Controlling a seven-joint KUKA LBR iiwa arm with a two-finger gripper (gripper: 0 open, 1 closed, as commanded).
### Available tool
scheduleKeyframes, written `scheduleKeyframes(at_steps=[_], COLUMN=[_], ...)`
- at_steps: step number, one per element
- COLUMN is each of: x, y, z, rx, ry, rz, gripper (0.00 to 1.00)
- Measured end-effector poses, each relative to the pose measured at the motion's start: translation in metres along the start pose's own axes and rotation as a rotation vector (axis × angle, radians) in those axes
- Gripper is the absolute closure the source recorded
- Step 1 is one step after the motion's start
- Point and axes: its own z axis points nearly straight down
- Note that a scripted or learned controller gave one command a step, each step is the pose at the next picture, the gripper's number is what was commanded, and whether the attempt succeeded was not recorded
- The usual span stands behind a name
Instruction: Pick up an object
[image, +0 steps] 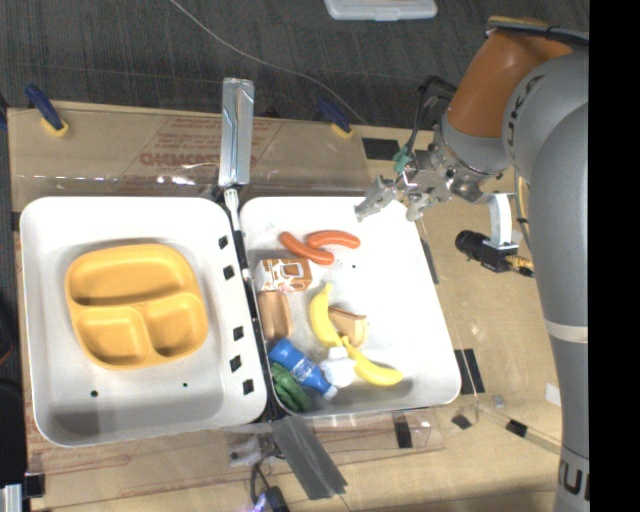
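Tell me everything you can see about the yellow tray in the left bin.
The yellow tray looks like matte plastic, with rounded corners and three compartments: one long one along the far side, two smaller ones nearer the camera. It lies flat, slightly turned, on the floor of the left bin, apart from its walls. Nothing touches it.

arm: reaching from right | hand (385, 203): fingers spread, holding nothing

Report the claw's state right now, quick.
Claw: open, holding nothing, poised above the upper right rim of the shallow white right-hand bin.
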Motion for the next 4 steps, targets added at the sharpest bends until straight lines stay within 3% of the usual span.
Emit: scheduleKeyframes(at_steps=[1, 2, 3, 4], x=[0.048, 0.076, 0.076, 0.176], y=[0.008, 0.013, 0.015, 0.017], z=[0.089, 0.146, 0.134, 0.038], rx=[0.007, 0.004, 0.002, -0.011], ry=[0.002, 0.001, 0.001, 0.003], rz=[0.039, 0.091, 0.085, 0.123], gripper=[0.00, 0.00, 1.00, 1.00])
